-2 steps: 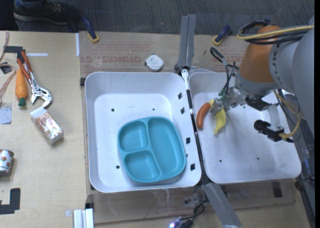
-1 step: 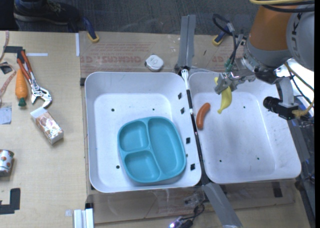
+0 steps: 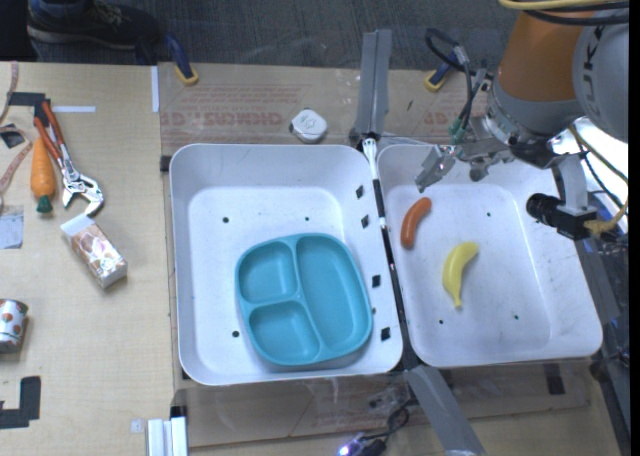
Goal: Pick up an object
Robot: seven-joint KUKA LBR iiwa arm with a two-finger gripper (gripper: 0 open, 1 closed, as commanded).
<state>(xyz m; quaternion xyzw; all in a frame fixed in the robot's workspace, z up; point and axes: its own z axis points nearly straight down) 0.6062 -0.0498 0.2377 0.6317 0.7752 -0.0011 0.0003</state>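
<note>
The orange sausage lies in the right bin, close to its left wall and toward the far side; the yellow banana rests nearer and a little right of it, apart from it. The gripper hangs above the far left corner of that bin with its fingers spread and nothing between them.

To take the sausage well, I would bring the fingers down across its narrow width, centred along its length. The left wall is close, so the finger on that side has little room. The banana has open floor all round. In the left bin sits a blue divided plate.
</note>
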